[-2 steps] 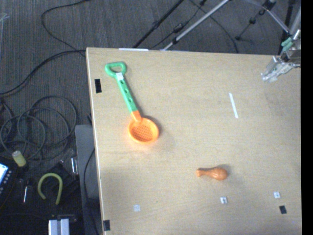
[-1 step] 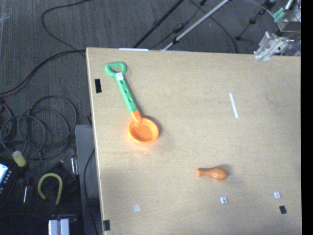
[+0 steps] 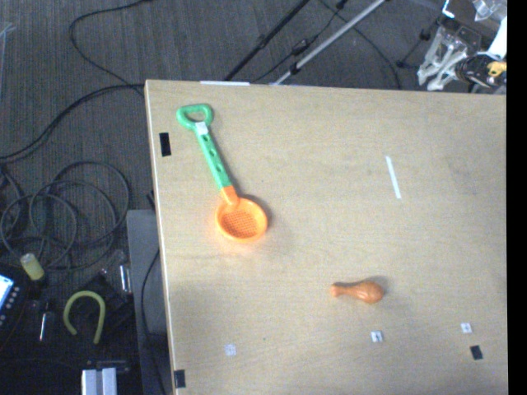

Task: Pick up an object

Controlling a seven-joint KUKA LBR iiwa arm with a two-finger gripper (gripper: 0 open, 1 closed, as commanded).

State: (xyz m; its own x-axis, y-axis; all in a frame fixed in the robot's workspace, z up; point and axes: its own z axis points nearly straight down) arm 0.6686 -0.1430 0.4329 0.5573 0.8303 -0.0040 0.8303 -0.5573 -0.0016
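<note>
currently: green-handled orange sieve spoon [image 3: 222, 183] upper left | orange drumstick toy [image 3: 360, 290] lower right, well apart | gripper state: cannot tell

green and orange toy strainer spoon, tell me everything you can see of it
The green and orange toy strainer spoon looks like plastic: a green handle with a loop at its far end and small holes along it, joined to a round orange bowl with a fine mesh. It lies flat on the pale wooden board, upper left, handle pointing away, touched by nothing else.

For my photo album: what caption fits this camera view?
A green-handled orange sieve spoon and an orange toy drumstick on a wooden bench.
</note>
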